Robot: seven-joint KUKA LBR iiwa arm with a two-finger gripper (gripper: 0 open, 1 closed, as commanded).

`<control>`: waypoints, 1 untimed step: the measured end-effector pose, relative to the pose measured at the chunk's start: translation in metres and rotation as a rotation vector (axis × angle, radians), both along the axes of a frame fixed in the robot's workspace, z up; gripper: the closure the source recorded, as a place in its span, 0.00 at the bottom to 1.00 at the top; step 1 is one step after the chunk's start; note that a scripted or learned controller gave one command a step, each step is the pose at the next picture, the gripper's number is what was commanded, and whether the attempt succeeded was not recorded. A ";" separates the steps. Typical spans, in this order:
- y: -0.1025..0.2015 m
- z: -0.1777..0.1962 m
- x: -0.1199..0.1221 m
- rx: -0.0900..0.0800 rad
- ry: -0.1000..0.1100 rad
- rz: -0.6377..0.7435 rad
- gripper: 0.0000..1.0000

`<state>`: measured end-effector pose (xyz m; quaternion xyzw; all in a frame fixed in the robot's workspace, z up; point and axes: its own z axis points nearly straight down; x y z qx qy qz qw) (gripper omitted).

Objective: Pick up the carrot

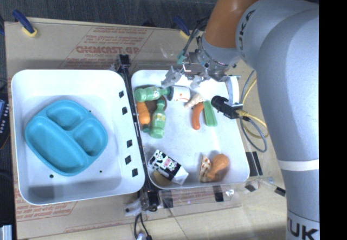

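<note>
The carrot (143,114) is a short orange piece lying in the right bin (233,141), close against its left wall. A green leafy piece (146,93) sits just above it and a green bottle (158,118) lies along its right side. My gripper (176,75) hangs over the far end of the right bin, up and to the right of the carrot and apart from it. The grey wrist and its orange band rise behind it.
A second orange-red stick (196,116) and a dark green piece (210,115) lie mid-bin, with a pale item (191,101) above them. A cow-patterned carton (164,164) and a brown bread piece (215,165) sit at the near end. The left bin holds a blue divided plate (65,135).
</note>
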<state>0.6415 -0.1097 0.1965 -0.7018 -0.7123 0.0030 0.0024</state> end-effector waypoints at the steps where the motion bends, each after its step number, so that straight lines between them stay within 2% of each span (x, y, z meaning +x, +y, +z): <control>1: -0.079 -0.070 -0.032 -0.004 0.006 -0.002 0.00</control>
